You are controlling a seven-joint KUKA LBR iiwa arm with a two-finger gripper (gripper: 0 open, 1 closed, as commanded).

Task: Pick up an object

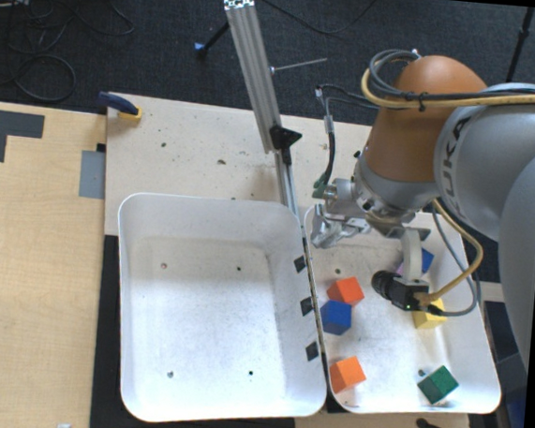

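Observation:
The right bin (479,365) holds several small blocks. An orange block (346,290) lies near the bin's left wall, with a blue block (336,317) touching its near side. A second orange block (347,372) sits at the front left and a green block (437,384) at the front right. A yellow block (430,315) and a blue block (424,261) are partly hidden under the wrist. My gripper (327,227) hangs over the bin's far left part, just beyond the first orange block.
The left bin (133,242) stands beside the right one, and the two share a divider edge with black clips (307,305). A slanted aluminium rail (261,85) rises behind the bins. The arm's large grey and orange body covers the right bin's far side.

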